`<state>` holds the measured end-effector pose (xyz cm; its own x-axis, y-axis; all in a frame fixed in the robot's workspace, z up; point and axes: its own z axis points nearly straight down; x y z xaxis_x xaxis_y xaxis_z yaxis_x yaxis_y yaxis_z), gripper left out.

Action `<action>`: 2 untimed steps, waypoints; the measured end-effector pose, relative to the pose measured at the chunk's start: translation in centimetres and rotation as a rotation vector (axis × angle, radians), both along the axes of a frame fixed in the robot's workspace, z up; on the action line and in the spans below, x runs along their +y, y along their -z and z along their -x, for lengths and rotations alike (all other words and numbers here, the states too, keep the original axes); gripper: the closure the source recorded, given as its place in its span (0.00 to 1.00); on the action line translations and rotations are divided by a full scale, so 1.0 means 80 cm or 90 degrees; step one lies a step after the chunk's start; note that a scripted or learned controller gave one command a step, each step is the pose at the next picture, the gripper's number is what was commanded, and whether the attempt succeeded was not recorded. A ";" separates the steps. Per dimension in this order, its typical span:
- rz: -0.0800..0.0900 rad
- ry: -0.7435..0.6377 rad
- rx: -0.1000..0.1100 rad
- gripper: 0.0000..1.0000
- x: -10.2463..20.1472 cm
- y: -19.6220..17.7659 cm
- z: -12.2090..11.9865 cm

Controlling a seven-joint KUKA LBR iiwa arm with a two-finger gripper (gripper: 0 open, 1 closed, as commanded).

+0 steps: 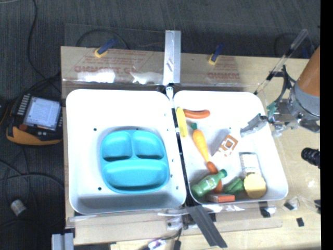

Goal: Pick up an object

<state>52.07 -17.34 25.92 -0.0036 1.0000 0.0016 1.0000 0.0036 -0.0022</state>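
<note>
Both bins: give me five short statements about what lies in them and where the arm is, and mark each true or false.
1. The blue tray lies in the left bin. True.
2. The carrot lies in the left bin. False: it is in the right bin, near the divider.
3. The green bottle is in the right bin's near end. True.
4. The gripper hovers over the blue tray. False: it is at the right bin's right side.
5. The sausage lies at the right bin's far end. True.
</note>
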 end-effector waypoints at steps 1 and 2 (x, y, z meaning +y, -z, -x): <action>0.003 -0.104 -0.001 0.00 -0.001 -0.035 0.000; 0.001 -0.115 -0.002 0.00 0.051 -0.129 0.030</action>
